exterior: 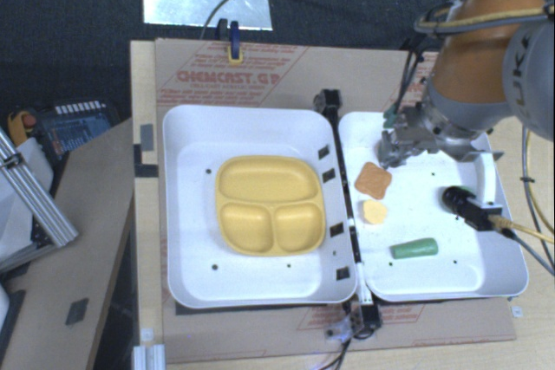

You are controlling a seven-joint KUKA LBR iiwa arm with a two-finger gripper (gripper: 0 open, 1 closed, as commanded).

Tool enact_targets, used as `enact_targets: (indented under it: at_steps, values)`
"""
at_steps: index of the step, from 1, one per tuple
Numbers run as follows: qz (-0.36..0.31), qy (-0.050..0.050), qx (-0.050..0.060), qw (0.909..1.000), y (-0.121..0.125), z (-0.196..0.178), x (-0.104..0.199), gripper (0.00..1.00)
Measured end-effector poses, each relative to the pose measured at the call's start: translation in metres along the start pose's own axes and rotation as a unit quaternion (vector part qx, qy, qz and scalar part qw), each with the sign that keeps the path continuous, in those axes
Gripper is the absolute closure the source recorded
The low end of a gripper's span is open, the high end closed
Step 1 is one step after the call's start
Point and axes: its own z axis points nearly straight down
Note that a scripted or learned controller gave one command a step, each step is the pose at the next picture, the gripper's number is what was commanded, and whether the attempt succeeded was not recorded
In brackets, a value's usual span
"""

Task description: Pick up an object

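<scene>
In the right bin (499, 273) lie three small things: an orange-brown toast-like piece (373, 180), a pale yellow round piece (375, 212) just below it, and a green cylinder (414, 249) nearer the front. My gripper (392, 150) hangs over the bin's back left part, a little above and to the right of the orange-brown piece. Nothing shows between its fingers.
The left bin (186, 186) holds a yellow divided plate (267, 204) with three compartments. A black divider with clips (340, 186) runs between the two bins. Cardboard lies under both bins, and clutter stands off the bench at the left.
</scene>
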Motion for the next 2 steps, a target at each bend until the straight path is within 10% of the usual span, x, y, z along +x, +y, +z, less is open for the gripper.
enact_targets:
  at_steps: [2]
  values:
    - [0.001,0.000,0.001,1.0000,0.043,0.032,0.096,1.00]
